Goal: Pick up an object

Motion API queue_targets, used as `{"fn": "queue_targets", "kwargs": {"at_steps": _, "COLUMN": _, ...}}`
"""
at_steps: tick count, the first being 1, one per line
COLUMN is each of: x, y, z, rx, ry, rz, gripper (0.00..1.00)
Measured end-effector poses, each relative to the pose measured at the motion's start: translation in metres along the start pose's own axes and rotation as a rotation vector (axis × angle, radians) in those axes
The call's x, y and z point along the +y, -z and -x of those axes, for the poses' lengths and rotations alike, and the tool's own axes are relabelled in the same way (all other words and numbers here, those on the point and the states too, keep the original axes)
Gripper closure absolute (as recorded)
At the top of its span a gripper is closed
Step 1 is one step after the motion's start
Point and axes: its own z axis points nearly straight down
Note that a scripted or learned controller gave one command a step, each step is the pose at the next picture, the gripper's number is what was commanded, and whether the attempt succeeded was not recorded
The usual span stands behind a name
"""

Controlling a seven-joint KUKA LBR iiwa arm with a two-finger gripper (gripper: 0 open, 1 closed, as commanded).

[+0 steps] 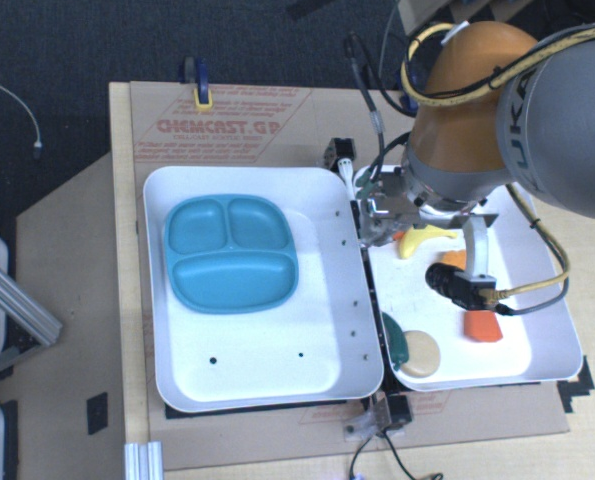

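Yellow toy [429, 239] is lying at the far left of the right bin [549, 360], with the gripper [389, 216] hanging just over it. I cannot tell whether the claw is apart or together. Nothing is looking lifted, so gripping and raising are waiting.

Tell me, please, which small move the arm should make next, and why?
Probably lower the gripper a little onto the yellow object: it lies just beneath the gripper in the right bin, nearer than the orange block.
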Motion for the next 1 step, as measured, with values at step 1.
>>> {"fn": "queue_targets", "kwargs": {"at_steps": 1, "x": -0.0018, "y": -0.0028, "z": -0.0462, "rx": -0.001, "ry": -0.001, "rz": 0.002, "gripper": 1.0}}
